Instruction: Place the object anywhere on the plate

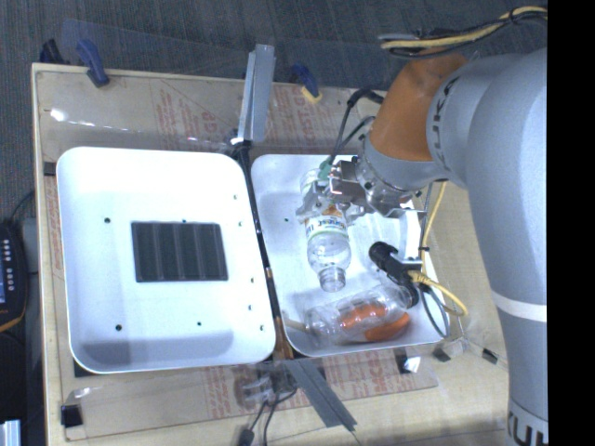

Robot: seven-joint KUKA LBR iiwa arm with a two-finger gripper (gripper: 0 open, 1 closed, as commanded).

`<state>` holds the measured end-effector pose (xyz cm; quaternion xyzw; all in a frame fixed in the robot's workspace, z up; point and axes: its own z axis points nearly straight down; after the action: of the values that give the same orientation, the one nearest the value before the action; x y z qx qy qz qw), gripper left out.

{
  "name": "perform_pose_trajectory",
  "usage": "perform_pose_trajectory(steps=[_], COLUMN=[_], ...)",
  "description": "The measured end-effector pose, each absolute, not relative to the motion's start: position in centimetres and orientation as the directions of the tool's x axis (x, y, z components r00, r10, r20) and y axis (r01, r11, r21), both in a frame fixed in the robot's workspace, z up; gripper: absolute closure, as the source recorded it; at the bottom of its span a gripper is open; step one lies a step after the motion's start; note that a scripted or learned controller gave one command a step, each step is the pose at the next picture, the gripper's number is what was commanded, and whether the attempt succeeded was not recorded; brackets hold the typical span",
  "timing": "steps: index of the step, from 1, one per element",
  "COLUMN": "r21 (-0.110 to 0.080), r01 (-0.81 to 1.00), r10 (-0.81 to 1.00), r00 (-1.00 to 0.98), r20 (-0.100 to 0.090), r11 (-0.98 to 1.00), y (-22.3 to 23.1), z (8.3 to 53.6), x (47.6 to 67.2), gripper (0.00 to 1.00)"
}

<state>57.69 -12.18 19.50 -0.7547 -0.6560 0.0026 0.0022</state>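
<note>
No text can be read with certainty here. The clear plastic sheet [186, 110] that covers the wooden bench carries rows of red printed lettering, visible along the back edge and also along the front edge below the bins, but the letters are too small and too blurred to make out any word. The small transparent plastic bottle [327, 247] lying in the right white bin [279, 249] has a pale label around its body, and the print on it is not legible. No numbers or signs can be read.
</note>
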Motion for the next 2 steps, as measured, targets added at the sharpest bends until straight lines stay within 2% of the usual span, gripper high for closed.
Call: perform_pose_trajectory(steps=[1,2], r21=[-0.007,-0.006], r01=[0.973,0.999], r10=[0.973,0.999], r00=[0.232,0.033], r20=[-0.001,0.000], r11=[-0.232,-0.033], y=[-5.3,-0.5], z=[21.5,19.1], x=[54.8,53.5], gripper=[1.00,1.00])
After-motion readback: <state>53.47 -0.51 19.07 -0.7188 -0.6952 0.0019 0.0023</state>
